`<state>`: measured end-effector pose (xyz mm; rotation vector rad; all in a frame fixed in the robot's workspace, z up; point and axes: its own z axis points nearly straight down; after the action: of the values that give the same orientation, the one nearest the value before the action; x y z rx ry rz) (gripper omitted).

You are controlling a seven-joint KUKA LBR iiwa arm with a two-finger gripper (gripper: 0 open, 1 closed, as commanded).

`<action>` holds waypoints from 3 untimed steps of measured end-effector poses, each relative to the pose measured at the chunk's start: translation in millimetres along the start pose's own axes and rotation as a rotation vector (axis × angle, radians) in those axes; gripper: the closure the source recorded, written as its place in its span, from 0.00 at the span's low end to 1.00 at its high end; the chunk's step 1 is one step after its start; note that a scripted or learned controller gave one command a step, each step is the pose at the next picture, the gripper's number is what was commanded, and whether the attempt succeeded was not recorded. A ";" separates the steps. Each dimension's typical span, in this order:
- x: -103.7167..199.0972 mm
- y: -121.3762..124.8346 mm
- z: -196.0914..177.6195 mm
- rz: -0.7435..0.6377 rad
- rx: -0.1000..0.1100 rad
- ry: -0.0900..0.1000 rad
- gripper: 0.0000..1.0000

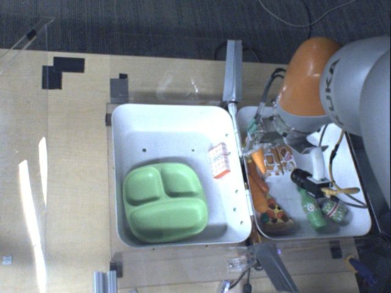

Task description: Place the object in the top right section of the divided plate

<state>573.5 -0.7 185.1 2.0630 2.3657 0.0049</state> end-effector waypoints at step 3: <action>119.7 -24.4 12.7 -0.605 -0.001 0.001 1.00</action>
<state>533.1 114.6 172.2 1.2637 2.8722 0.0058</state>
